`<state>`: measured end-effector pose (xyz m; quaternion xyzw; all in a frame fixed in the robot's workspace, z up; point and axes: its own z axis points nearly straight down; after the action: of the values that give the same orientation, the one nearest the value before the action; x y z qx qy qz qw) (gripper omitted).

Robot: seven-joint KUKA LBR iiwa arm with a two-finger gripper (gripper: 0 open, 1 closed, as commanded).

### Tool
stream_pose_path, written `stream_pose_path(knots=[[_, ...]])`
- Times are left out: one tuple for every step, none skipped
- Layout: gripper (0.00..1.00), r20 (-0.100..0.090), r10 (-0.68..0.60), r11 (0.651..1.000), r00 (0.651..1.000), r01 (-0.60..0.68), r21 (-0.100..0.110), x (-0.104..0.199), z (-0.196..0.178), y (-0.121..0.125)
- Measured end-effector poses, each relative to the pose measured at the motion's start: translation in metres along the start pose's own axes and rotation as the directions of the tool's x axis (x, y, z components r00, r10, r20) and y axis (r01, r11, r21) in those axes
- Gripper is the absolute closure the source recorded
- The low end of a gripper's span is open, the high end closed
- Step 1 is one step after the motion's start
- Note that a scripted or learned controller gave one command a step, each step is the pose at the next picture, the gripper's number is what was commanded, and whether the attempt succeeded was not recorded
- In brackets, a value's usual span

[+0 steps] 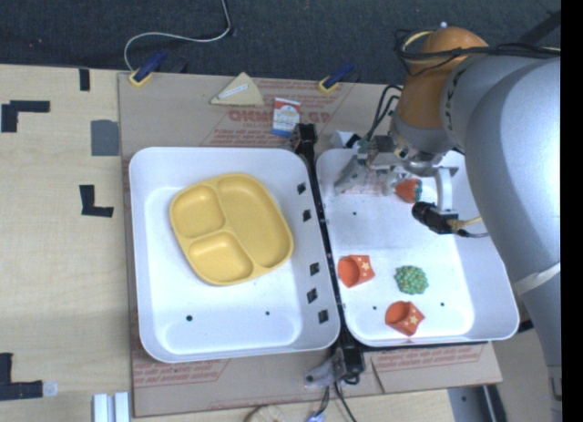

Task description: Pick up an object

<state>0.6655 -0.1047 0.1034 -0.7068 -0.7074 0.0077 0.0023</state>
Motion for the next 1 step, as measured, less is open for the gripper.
stream_pose_path(knots=[[0.00, -0.004, 0.003, 1.000, 1.000, -0.003, -0.001, 0.0062, 0.0191, 0.0004]])
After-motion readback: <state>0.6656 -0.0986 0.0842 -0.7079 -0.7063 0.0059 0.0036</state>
